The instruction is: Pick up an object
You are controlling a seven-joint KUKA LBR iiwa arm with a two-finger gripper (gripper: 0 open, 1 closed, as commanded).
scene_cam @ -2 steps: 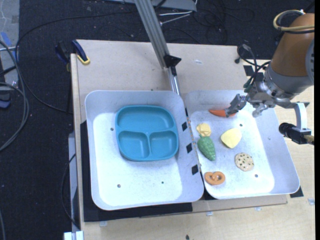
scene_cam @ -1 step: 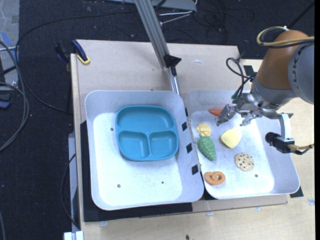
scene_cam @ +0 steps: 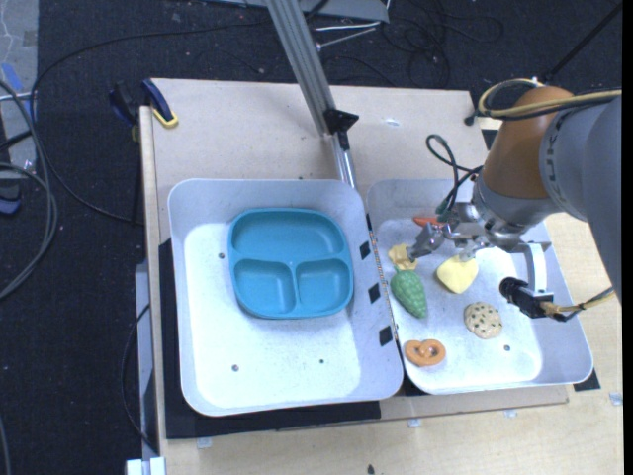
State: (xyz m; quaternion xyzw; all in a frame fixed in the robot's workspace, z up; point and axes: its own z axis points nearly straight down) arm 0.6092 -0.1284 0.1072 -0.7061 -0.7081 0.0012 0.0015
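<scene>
yellow wedge (scene_cam: 457, 275), green cone (scene_cam: 409, 293) (right bin)

Pincer (scene_cam: 444, 240) low, arm (scene_cam: 554, 161) bent

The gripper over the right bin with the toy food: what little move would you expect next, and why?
Probably a short drop straight down. The gripper hangs just above the yellow piece, with the green piece close on that piece's left. Nothing sits between its fingers yet, so lowering onto the yellow piece looks the likeliest step.
</scene>
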